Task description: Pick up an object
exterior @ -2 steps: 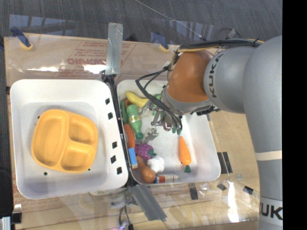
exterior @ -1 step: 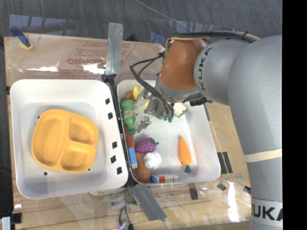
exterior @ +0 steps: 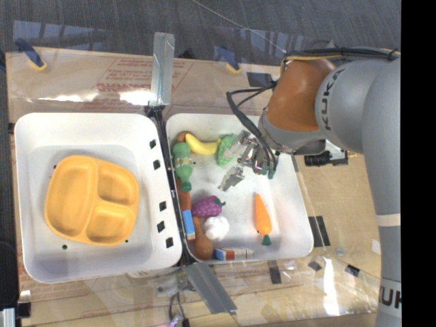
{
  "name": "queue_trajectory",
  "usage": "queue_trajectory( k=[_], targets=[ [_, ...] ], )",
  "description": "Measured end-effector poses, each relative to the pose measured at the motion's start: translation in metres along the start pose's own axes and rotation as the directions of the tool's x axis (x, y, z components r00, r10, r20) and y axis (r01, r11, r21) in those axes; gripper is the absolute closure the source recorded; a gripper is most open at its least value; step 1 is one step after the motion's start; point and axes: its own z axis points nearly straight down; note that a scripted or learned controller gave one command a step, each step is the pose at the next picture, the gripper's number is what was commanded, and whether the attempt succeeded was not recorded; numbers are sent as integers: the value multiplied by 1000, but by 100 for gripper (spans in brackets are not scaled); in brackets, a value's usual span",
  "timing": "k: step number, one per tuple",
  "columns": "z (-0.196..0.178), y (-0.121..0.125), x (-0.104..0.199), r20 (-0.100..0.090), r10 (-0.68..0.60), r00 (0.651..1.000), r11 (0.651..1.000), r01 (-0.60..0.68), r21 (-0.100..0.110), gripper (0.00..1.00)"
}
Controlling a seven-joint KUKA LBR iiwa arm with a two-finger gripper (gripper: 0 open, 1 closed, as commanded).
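L bin [exterior: 27, 182], shallow white plastic, w/ a glossy yellow divided tray [exterior: 92, 199]. R bin [exterior: 296, 196]: smooth curved yellow banana [exterior: 199, 144], knobbly purple grape bunch [exterior: 207, 206], tapered orange carrot [exterior: 262, 214]. Metal two-finger gripper [exterior: 235, 174] above bin centre, fingers apart, gripping nothing.

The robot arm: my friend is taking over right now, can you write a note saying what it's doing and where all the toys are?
Pincer: over the right bin, in its upper middle. I can't tell if it is open or shut, and no toy shows in it.
Toys in the right bin: banana and green veggie at the top, purple grapes and a white ball lower down, carrot on the right.
Left bin: holds a yellow divided plate.
Done: nothing picked up yet.
Left: grab one toy and lift it.
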Motion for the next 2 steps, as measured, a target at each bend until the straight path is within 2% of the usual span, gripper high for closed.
queue_trajectory(
  k=[1, 2],
  targets=[
    [28, -42, 36, 0, -102, 995, 995, 102, -1, 0],
    [28, -85, 78, 2, -200, 980, 980, 200, -2, 0]
  ],
)
